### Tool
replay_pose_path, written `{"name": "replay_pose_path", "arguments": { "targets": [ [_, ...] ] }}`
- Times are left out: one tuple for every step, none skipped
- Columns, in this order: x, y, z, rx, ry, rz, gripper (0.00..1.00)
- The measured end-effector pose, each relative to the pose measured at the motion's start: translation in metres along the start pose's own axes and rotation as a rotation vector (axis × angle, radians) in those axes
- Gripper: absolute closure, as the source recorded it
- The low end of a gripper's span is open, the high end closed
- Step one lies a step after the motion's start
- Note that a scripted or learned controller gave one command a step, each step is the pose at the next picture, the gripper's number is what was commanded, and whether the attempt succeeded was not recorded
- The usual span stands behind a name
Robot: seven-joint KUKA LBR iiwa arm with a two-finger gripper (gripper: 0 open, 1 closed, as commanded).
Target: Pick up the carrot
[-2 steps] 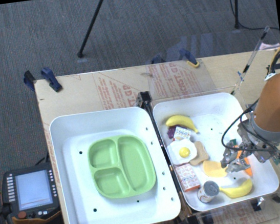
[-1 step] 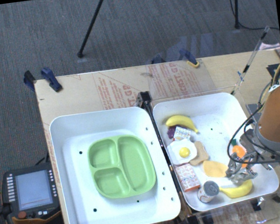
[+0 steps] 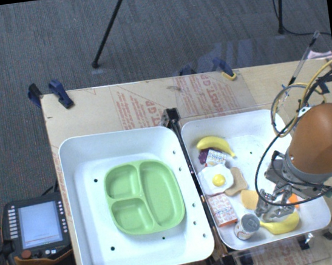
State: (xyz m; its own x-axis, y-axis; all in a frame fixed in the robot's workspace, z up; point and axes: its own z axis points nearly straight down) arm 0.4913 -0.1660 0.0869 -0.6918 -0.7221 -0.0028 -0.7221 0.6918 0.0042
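The gripper [image 3: 273, 200] hangs low in the right bin [image 3: 247, 124], its metal fingers just above a banana [image 3: 282, 224] lying by the bin's near wall; whether the fingers are spread or closed cannot be told. A small orange piece, apparently the carrot [image 3: 294, 199], shows just right of the gripper, mostly hidden by the arm's wrist. Left of the gripper lie an orange wedge [image 3: 249, 198], a toast slice [image 3: 238, 180], a fried egg [image 3: 217, 180] and a red carton [image 3: 223, 209]. A tin can [image 3: 249, 225] sits left of the banana.
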Motion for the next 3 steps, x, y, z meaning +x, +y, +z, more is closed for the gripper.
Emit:
{"name": "replay_pose_path", "arguments": {
  "targets": [
    [-0.004, 0.001, -0.009, -0.001, -0.004, -0.002, 1.0],
    [0.021, -0.041, 0.0, 0.001, 0.0, -0.061, 1.0],
    [0.017, -0.04, -0.01, 0.0, -0.005, -0.057, 1.0]
  ]
}}
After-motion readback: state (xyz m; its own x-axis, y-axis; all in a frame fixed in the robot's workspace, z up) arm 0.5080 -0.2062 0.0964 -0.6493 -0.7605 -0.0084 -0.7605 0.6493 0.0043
